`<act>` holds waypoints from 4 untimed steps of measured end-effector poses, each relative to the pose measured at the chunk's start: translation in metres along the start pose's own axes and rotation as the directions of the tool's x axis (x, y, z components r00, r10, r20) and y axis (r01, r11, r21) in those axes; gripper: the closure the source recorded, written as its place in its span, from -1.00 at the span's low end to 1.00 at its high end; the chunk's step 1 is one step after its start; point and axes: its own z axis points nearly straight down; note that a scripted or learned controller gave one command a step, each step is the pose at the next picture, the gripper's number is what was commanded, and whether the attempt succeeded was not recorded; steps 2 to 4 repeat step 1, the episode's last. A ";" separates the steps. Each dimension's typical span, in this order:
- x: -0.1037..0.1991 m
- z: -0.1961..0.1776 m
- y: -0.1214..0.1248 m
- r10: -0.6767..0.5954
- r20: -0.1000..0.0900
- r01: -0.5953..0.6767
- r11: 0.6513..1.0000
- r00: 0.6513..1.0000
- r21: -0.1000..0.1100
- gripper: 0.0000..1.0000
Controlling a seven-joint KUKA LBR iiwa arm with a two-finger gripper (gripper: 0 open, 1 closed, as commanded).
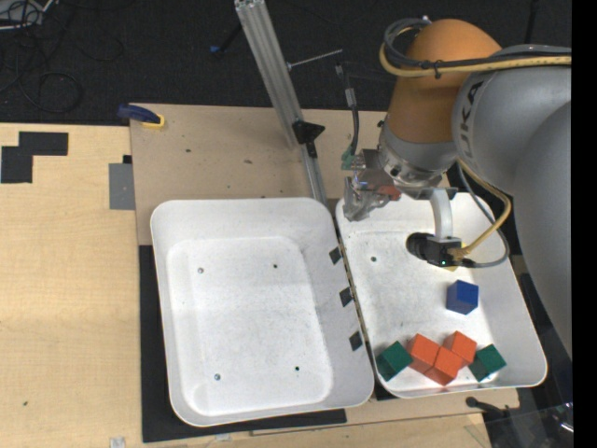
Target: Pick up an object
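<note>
Camera view from above puts my hand [359, 199] at the far edge of the right bin [392, 250], close to the seam where it meets the left bin [242, 306]. From this slant I cannot tell how the hand is set, and nothing visible is caught in it.

What I could pick lies well apart from me, at the near end of the right bin: a blue cube [462, 297] on its own, and below it a tight huddle of a green cube [394, 359], two orange cubes [438, 356] and a second green cube [487, 362] near the rim.

I judge the step in hand to be the approach, with the choice of target not yet settled. The blue cube looks the safest pick, since bare bin floor shows on every side of it. The huddled cubes touch one another, so coming down among them risks landing on an edge or shoving a neighbour. I should travel over the blue cube first, square myself to two opposite faces, then descend straight and close gently. Watch the bin rim on the right as I come across.
</note>
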 end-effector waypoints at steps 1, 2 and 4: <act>0.063 0.003 0.005 -0.001 0.000 0.001 1.000 1.000 -0.002 1.00; 0.063 0.003 0.005 -0.001 0.000 0.001 1.000 1.000 -0.002 1.00; 0.063 0.003 0.005 -0.001 0.000 0.001 1.000 1.000 -0.002 1.00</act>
